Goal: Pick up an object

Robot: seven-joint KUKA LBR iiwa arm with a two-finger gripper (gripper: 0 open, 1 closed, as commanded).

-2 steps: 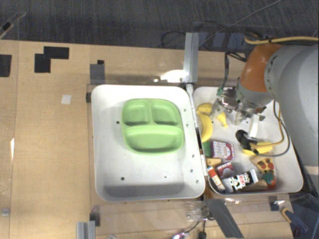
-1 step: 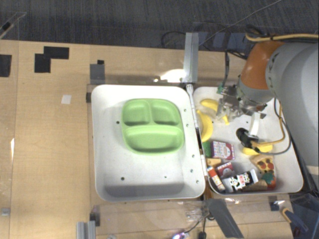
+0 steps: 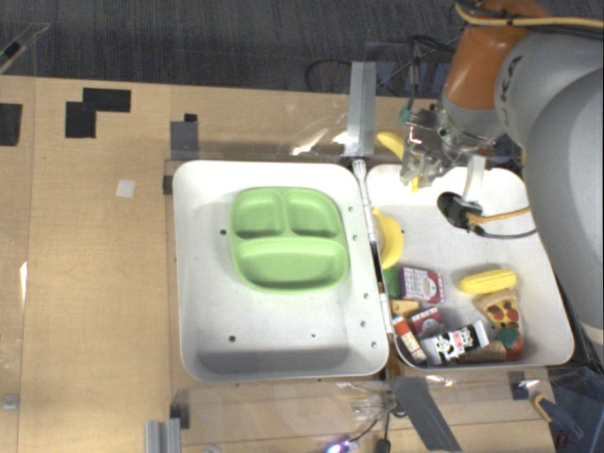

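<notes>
My gripper [image 3: 420,166] hangs over the far left corner of the right bin [image 3: 543,253], below the orange band of the arm. A small yellow curved piece [image 3: 388,143] shows just left of the gripper at the bin's far rim; I cannot tell whether it is held. Lower in the same bin lie a yellow banana [image 3: 389,238] against the left wall, a yellow corn-like toy [image 3: 487,280], a maroon box [image 3: 421,284], a pizza-slice toy [image 3: 500,310] and several small packets [image 3: 451,343] at the near edge.
The left bin [image 3: 198,281] holds a green divided plate [image 3: 287,237]. A black part with a yellow cable [image 3: 459,209] hangs off the arm over the right bin. A grey post [image 3: 361,102] stands behind the wall between the bins.
</notes>
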